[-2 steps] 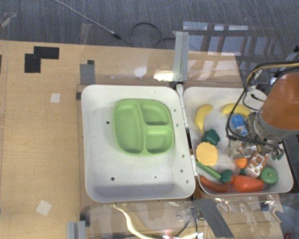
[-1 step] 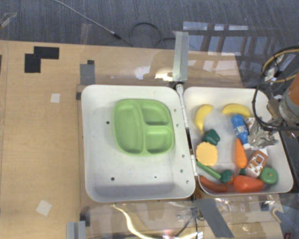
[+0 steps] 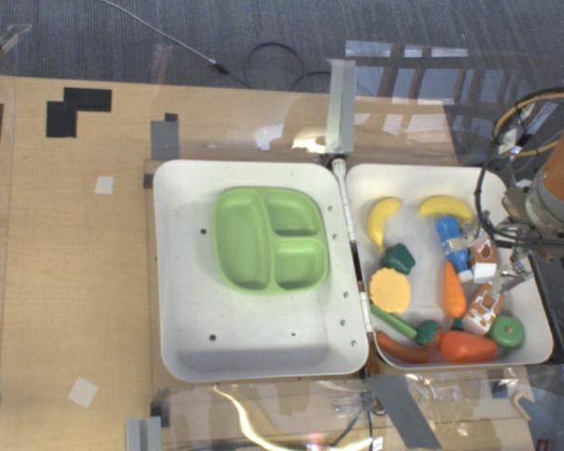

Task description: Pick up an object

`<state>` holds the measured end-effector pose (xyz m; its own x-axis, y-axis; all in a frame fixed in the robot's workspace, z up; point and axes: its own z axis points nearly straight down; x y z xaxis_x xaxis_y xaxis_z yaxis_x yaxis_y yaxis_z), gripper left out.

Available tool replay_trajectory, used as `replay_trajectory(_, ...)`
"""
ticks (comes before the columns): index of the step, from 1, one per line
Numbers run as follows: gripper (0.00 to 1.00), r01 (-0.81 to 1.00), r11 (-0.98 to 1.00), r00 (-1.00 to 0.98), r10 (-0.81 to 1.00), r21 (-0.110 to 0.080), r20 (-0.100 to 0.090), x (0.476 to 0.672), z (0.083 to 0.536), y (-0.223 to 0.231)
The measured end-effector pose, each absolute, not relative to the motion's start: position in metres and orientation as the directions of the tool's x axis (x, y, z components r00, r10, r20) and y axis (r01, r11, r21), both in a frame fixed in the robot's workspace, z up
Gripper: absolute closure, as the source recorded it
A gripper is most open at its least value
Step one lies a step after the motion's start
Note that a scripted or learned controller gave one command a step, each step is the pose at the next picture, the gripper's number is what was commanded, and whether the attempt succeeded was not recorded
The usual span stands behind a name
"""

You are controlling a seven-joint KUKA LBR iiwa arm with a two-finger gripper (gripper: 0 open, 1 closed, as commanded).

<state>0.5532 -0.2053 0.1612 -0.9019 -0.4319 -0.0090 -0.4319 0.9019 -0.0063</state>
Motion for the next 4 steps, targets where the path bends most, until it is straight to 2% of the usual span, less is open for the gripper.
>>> replay_trajectory(1,0.00,-0.432,0.902,-0.901,-0.432,-0.024,-0.026,0.534,0.118,-0.207)
replay_trajectory(2,0.00,-0.588,0.809,-0.809,-0.588,-0.011,-0.015,0.543,0.090,-0.140)
replay_trajectory(3,0.00,-0.579,0.815,-0.814,-0.580,-0.030,-0.032,0.507,0.094,-0.134)
replay_trajectory(4,0.00,-0.678,0.735,-0.735,-0.678,-0.008,-0.011,0.597,0.089,-0.102)
